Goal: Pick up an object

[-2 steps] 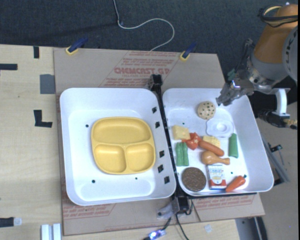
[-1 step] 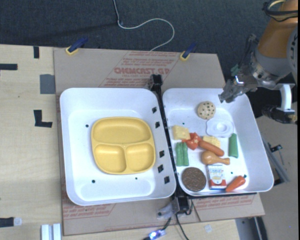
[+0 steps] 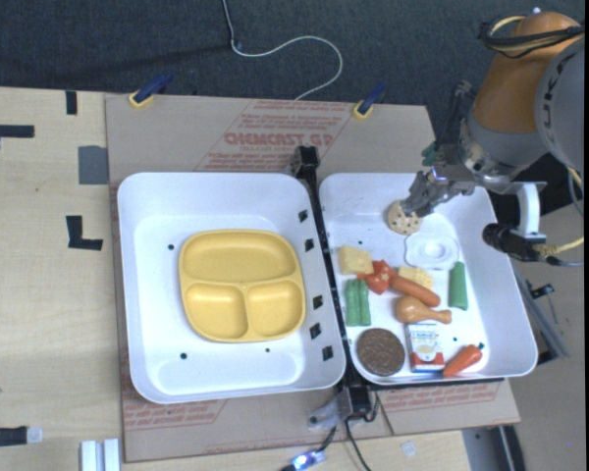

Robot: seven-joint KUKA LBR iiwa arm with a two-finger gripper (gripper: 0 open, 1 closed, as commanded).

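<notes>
The arm reaches in from the right and places the gripper low over the far part of the right bin. A round cookie lies directly at the fingertips, touching them or just beside them; contact cannot be confirmed. Whether the gripper is open or closed cannot be told at this angle, and no item is visibly between the fingers.

Candidate items, all in the right bin:
1. Cookie, nearest the gripper.
2. White lid, just beside the cookie.
3. Cheese, tomato, hot dog and chicken leg, packed together mid-bin.
4. 2 green pieces, brown disc, small carton and carrot, toward the near wall.

The left bin holds a yellow tray.

Probable failure modes:
- The cookie is flat and thin. Fingers closing above its edge would likely skid over it and close on nothing.
- An off-centre descent could push the cookie toward the lid or the bin's far wall instead of trapping it.
- A one-sided pinch may let the cookie tilt and drop on lift.
- Crowded neighbours could be nudged or caught with the target.
</notes>
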